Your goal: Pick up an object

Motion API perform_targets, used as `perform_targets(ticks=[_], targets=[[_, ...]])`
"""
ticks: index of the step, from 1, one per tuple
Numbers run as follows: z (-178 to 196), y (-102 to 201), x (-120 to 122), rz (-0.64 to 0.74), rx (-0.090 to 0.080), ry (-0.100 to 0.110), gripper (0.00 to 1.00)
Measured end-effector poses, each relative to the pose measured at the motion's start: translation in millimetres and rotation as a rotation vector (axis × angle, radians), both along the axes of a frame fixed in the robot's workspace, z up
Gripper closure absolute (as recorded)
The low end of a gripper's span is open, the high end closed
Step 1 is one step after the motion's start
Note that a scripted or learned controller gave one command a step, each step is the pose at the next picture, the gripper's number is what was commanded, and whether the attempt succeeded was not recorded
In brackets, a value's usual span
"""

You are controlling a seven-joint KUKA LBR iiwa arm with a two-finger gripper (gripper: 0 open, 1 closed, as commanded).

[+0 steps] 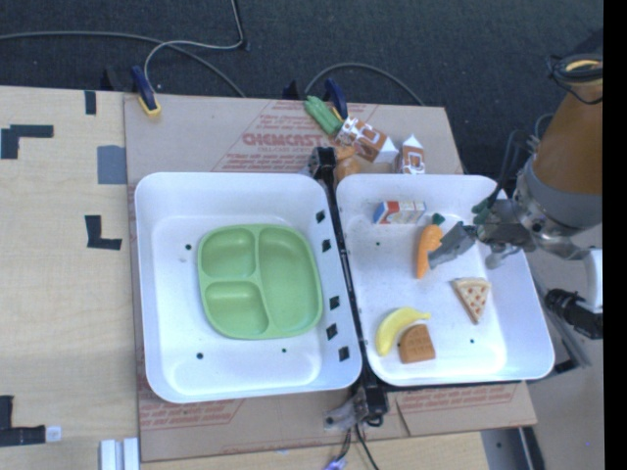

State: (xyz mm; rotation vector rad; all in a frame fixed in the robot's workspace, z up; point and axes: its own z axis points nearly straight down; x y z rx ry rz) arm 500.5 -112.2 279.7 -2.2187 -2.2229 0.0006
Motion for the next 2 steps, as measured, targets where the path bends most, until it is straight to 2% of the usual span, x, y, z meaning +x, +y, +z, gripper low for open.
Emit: perform_targets(ticks=[1, 2], targets=[[-102, -39, 43, -0.001, 0.001, 0.003, 0.00], [-193, -46, 108, 0.001, -0.002, -0.007, 0.00]])
